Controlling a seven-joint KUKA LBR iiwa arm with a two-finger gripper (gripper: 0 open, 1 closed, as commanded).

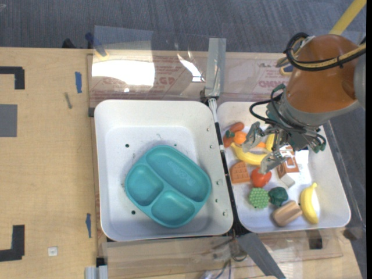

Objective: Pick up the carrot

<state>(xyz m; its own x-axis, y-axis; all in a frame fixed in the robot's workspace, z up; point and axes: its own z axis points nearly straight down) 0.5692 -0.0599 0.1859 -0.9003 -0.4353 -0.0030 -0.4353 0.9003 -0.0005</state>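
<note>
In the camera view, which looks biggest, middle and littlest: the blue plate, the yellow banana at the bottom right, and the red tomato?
1. Blue plate, by far the biggest.
2. Yellow banana.
3. Red tomato, the littlest, though the gripper above may hide a bit of it.

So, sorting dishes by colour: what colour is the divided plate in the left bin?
Teal all over; the plate shows best in the camera view, lying in the left bin.

A teal divided plate (168, 185) lies in the left white bin (110, 156). In the right bin (337, 182), a yellow banana (310, 203) lies at 5 o'clock, a green broccoli (259, 198) and a red tomato (261, 178) near 7 o'clock, and a waffle (239, 172) at 9 o'clock.
</note>
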